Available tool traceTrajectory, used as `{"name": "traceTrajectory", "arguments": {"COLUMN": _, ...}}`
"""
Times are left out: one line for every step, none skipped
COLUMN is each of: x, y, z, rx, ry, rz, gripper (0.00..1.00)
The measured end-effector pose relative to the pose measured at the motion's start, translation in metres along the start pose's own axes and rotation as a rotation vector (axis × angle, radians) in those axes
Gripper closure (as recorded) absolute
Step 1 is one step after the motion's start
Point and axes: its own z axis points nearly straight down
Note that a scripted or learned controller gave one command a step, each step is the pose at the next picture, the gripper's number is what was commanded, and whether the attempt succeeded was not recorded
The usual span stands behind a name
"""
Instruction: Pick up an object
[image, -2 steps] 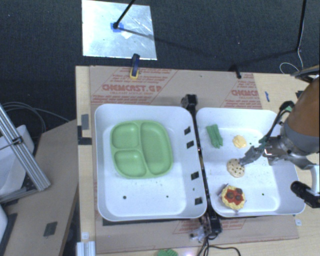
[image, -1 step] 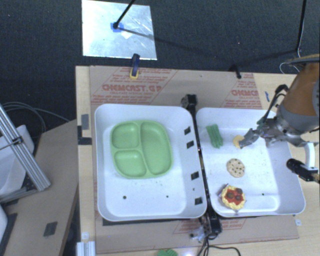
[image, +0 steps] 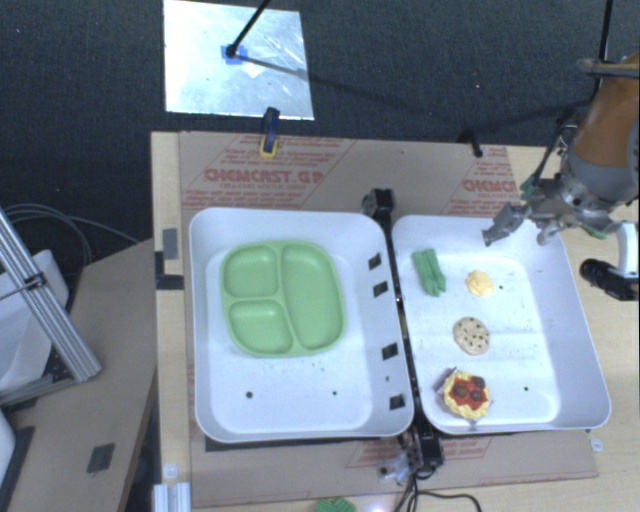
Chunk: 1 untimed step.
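On the cardboard-topped bench (image: 330, 165), four toy foods are lying well apart in the right bin (image: 570, 340), leaving room for the gripper (image: 527, 226), which is hovering with fingers spread and nothing between them.

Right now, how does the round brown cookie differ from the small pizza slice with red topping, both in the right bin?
The round brown cookie is a speckled tan disc; the small pizza slice with red topping is red with a yellow edge and an uneven outline. The cookie looks smaller than the slice. The cookie lies mid-bin; the slice lies near the front wall of the right white bin. Both lie flat, apart from each other.
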Motion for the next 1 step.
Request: {"name": "traceTrajectory", "arguments": {"x": -0.0001, "y": -0.0032, "z": 0.0031, "rx": 0.008, "ry": 0.002, "rz": 0.002, "gripper": 0.00}}
